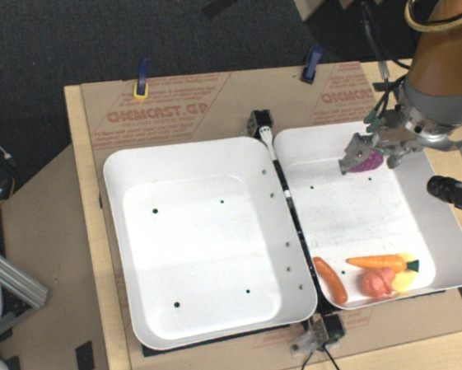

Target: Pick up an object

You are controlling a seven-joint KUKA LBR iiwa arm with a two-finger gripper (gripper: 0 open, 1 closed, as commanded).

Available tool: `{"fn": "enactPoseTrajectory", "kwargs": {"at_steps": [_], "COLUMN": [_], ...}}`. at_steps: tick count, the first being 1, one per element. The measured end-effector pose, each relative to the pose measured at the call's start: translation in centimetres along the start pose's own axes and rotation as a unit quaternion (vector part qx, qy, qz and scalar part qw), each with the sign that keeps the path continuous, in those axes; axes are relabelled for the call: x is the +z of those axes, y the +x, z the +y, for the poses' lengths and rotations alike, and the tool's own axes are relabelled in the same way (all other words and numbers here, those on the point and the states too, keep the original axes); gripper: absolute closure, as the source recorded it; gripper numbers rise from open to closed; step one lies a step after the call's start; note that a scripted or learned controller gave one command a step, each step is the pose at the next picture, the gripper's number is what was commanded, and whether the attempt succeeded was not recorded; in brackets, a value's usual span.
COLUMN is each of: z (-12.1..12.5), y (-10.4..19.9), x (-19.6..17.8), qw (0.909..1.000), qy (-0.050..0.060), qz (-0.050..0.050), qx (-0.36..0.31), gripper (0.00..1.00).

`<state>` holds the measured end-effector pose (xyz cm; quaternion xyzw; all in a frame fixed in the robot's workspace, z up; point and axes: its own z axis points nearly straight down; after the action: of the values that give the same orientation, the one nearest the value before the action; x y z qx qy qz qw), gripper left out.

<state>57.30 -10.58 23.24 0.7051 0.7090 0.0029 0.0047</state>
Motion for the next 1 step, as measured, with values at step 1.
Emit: {"fn": "enactPoseTrajectory", "kwargs": {"at_steps": [1], "z": [-0.64], "y": [-7.20], "x": [5.94], "qw": [1.0000], "qy": [0.008], "qz": [0.001], "qx": [0.005], "gripper": [0.00]}}
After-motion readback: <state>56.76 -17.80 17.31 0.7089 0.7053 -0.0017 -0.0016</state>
